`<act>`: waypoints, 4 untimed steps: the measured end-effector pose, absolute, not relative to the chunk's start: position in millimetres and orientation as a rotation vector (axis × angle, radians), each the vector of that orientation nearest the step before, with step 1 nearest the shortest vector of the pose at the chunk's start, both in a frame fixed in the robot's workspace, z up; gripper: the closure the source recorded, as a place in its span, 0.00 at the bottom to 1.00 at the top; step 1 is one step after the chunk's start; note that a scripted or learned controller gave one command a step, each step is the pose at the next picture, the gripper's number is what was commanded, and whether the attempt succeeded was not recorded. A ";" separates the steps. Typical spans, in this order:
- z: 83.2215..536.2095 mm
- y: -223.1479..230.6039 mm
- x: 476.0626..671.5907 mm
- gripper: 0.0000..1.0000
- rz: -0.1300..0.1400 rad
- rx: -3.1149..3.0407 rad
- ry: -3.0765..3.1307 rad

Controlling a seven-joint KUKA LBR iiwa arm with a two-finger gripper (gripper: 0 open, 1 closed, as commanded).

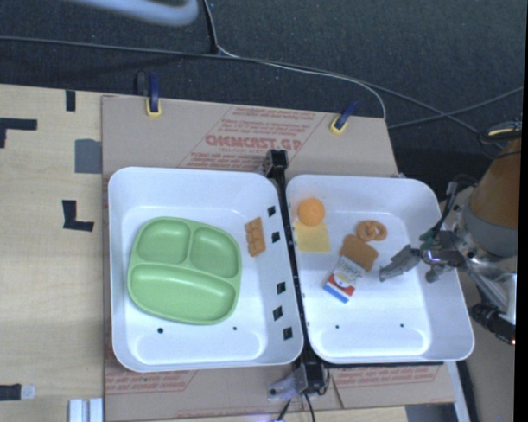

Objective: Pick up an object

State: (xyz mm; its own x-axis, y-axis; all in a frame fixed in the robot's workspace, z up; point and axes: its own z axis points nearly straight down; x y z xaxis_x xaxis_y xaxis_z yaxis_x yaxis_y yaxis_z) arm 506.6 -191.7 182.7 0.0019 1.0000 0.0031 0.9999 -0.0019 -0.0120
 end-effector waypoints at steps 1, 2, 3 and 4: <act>187.3 -191.7 509.3 0.00 0.002 -2.219 -2.221; 123.0 -193.3 509.5 0.00 0.006 -2.217 -2.217; 83.5 -193.2 509.7 0.00 0.003 -2.222 -2.223; 96.4 -194.0 510.1 1.00 0.002 -2.226 -2.225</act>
